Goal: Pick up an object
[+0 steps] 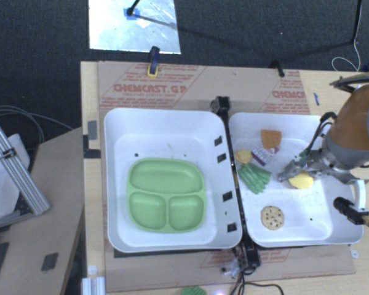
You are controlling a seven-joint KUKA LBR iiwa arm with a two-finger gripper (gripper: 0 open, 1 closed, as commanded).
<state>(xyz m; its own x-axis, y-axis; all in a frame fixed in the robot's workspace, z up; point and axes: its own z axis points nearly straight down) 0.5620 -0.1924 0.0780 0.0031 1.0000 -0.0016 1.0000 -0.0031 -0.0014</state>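
Observation:
My gripper (293, 172) is low in the right bin (313, 229), reaching in from the right. A yellow lemon-like object (302, 181) lies right against its tip, partly covered by it. To the left of it lie a green ridged object (254, 177), a purple and white packet (262, 154), a small yellow piece (243, 157) and an orange-brown slice (271, 138). Nearer the front of the bin a round cookie (272, 217) lies flat by itself.
The left bin (120, 134) holds a green divided plate (166, 194). A black divider with clips (230, 177) runs between the bins. The arm's grey body and orange band (357, 118) hang over the right bin's right side, with a black part (349, 210) near the front right corner.

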